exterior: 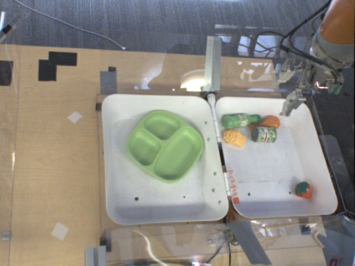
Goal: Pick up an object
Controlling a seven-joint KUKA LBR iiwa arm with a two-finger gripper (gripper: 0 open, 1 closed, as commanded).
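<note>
Bins sit side by side on the counter [50,148]: left bin [119,204] bears a green divided plate [165,145]. Right bin [277,195] holds a green bottle [240,119], can [264,134], corn [234,138] and strawberry [303,190]. The tool [293,101] hovers at the far rim, grip state unclear; crowded items risk a slipped grasp.

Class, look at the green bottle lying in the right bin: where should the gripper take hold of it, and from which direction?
Grip the green bottle across the middle of its body, coming straight down from above. It lies on its side, long axis roughly left to right, so the narrow width suits the gripper. The yellow corn sits close below, so keep clear of it.
</note>
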